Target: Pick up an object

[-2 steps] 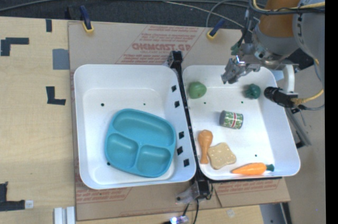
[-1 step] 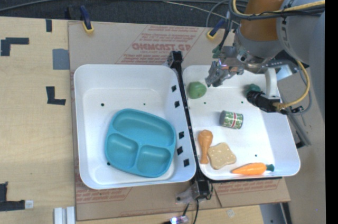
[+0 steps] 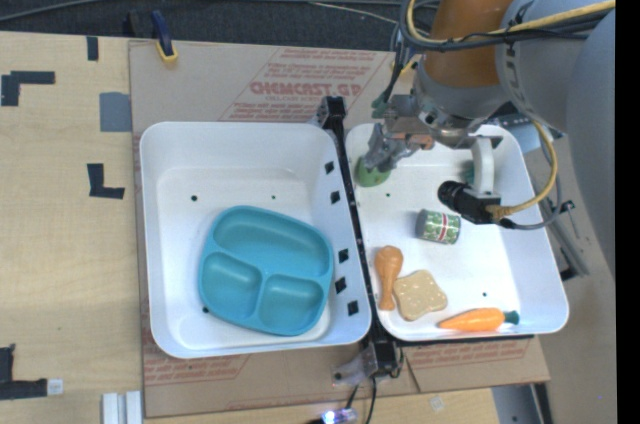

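In the right-hand shallow white plastic bin (image 3: 530,302), at its far left corner, we see the grey two-finger gripper (image 3: 378,162) reaching down from the grey and orange arm (image 3: 500,22). Its tips sit right at a small round green object (image 3: 373,176), which lies against the divider between the bins. The fingers appear to close around the green piece, though we cannot tell for sure whether it is truly clamped or only touched from above.

We see four other things in this bin. A small green and white can (image 3: 439,226) lies on its side near the middle, just beside a black part of the arm's wrist. Nearer to us, an orange toy drumstick (image 3: 387,273) lies along the left wall, touching a tan toy slice of bread (image 3: 419,294). An orange toy carrot with a green tip (image 3: 476,319) lies by the near wall, just beside the bread.

In the left-hand shallow white plastic bin (image 3: 170,172) we see a turquoise plastic plate with three compartments (image 3: 265,269), well apart from the gripper.

Both bins rest on a brown cardboard sheet (image 3: 260,82). Yellow and black cables (image 3: 530,202) loop around the wrist, above the bin's far right part.
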Controlling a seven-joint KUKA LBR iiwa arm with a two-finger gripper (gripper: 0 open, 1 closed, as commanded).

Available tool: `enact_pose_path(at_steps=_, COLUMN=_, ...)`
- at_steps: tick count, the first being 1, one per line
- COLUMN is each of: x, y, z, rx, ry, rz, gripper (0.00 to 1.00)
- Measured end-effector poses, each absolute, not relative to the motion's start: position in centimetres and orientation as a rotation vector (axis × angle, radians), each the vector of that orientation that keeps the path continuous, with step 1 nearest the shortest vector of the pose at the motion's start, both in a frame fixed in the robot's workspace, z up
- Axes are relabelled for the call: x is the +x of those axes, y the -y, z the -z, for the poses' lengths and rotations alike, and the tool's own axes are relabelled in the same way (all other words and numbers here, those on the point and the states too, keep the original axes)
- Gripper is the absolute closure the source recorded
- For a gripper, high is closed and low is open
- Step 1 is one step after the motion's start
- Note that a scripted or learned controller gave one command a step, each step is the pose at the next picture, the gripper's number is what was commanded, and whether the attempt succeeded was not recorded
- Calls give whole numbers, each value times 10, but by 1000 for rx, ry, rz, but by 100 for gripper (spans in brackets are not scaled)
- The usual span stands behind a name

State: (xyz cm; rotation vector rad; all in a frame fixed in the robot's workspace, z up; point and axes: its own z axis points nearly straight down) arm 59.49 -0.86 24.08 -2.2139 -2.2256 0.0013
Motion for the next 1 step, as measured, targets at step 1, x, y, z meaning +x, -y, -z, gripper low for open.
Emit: enact_pose_path(at_steps=1, x=590, y=-47, z=-229, rx=-2214, ry=2226, rz=-3, gripper=100)
